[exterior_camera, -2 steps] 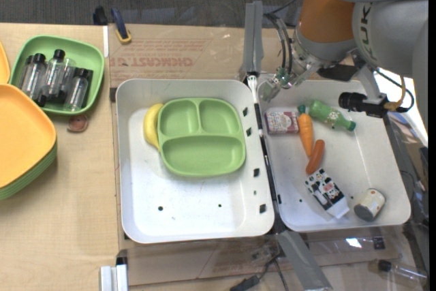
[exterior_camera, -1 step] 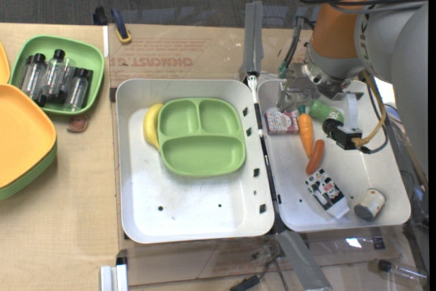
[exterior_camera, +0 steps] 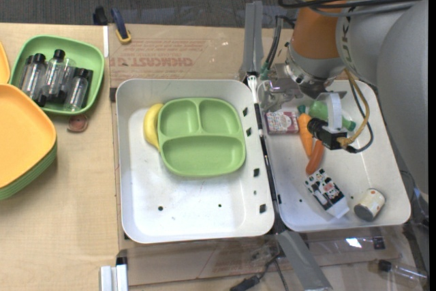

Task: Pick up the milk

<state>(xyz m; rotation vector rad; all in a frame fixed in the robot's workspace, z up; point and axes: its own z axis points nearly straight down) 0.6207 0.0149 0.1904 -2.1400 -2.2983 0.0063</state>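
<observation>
- My gripper point(exterior_camera: 274, 90) hangs over the far left corner of the right bin point(exterior_camera: 392, 146), close to the wall shared by the two bins; my wrist covers it from above, so I cannot tell whether it is apart or together
- Just below it lies a small pink-and-white packet point(exterior_camera: 280, 121), flat on the bin floor; whether I touch it, I cannot tell
- Beside the packet sits an orange carrot point(exterior_camera: 312, 146), running down the bin, with a green item point(exterior_camera: 319, 109) at its upper end, partly under my wrist
- The milk point(exterior_camera: 325, 191), a small carton with black-and-white cow patches, lies on its side in the near part of the right bin, well apart from my gripper
- Next to the milk, towards the near right corner, is a beige cylinder point(exterior_camera: 370, 203) tipped over
- Over in the left bin point(exterior_camera: 136, 208) a green divided plate point(exterior_camera: 201, 135) rests partly over a yellow thing point(exterior_camera: 150, 125)
- Out on the bench, a green tray point(exterior_camera: 88, 54) holds small bottles point(exterior_camera: 54, 78), and a stack of orange plates point(exterior_camera: 20, 140) sits at the edge
</observation>
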